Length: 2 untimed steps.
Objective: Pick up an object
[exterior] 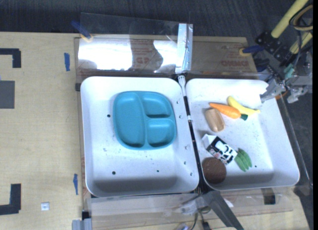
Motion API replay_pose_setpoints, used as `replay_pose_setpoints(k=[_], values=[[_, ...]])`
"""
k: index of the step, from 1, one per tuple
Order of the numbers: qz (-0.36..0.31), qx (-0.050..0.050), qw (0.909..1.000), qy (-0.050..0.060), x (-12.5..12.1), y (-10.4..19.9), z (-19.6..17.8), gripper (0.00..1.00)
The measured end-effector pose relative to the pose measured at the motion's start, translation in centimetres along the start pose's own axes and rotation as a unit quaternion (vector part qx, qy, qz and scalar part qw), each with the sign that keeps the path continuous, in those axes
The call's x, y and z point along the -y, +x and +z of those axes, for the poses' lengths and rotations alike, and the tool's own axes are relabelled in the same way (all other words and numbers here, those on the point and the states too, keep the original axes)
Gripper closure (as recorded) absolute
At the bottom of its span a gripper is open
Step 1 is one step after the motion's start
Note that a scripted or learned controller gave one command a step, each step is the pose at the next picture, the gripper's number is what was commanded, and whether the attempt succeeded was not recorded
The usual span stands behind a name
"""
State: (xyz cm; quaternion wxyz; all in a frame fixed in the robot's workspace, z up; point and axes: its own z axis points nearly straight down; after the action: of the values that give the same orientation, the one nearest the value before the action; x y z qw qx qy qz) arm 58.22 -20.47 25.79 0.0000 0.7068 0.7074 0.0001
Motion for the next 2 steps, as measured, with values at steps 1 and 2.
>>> replay_pose_setpoints(k=[1, 2], values=[[0.004, -0.001, 1.0000, -0.002, -5.1, -0.1, 15.3, 0.00], [0.003, 0.000, 1.0000, -0.003, -5.2, -0.1, 14.2, 1.00]])
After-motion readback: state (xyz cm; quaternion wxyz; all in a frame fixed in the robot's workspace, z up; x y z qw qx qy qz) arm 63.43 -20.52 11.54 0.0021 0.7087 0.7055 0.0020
